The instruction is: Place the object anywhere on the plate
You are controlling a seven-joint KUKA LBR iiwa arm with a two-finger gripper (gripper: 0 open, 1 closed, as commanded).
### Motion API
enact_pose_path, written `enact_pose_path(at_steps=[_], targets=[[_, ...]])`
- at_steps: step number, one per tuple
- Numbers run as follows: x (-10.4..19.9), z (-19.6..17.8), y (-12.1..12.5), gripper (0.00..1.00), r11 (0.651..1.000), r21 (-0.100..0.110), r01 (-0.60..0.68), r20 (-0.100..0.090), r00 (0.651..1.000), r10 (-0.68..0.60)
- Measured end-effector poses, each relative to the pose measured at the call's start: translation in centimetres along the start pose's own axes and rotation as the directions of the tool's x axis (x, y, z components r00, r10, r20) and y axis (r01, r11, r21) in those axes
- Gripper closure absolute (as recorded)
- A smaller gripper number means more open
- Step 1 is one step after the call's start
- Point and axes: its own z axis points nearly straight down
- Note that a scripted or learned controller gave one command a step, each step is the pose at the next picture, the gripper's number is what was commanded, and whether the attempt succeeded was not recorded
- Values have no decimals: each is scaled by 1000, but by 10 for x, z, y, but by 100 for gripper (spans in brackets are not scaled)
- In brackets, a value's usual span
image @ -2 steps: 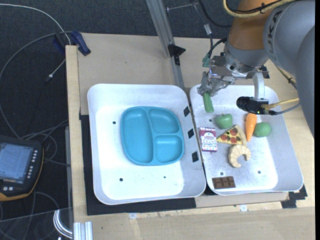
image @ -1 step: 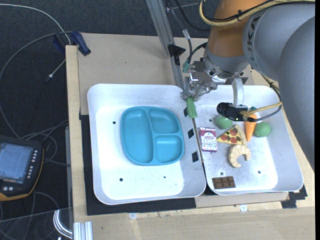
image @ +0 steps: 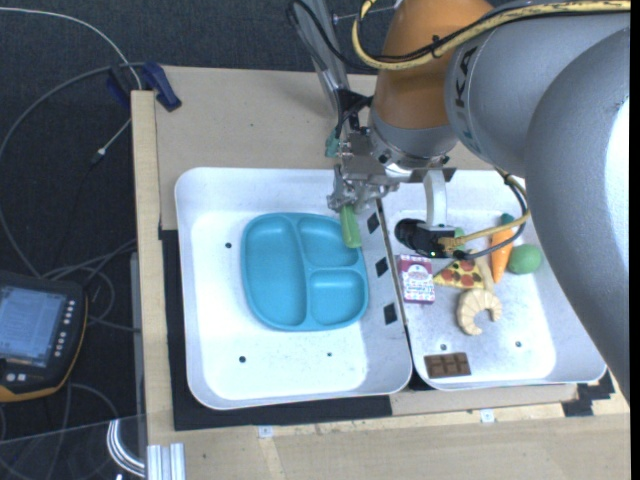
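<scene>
A blue divided plate [image: 300, 273] lies in the left bin [image: 215, 358]. My gripper [image: 348, 206] hangs over the plate's upper right rim, close to the wall between the two bins. It is shut on a small green stick-shaped object [image: 352, 231]. The object points downward from the fingers, and its lower end is just above or touching the plate's edge. The big grey and orange arm covers the upper part of the right bin.
The right bin [image: 530, 353] holds a carrot [image: 497, 258], a green round item [image: 524, 259], a pizza slice [image: 458, 274], a croissant [image: 477, 310], a pink carton [image: 417, 278] and a chocolate bar [image: 447, 365]. Cables and a handheld pendant [image: 35, 333] lie left of the bench.
</scene>
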Motion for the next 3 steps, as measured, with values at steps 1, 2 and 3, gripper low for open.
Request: enact_pose_path(at_steps=[1, 2, 3], targets=[[52, -21, -6, 100, 1000, -6, 0, 0, 1000, 0], [92, -7, -10, 100, 1000, -1, -2, 2, 1000, 2], [86, -27, -4, 100, 1000, -6, -5, 1, 1000, 5]])
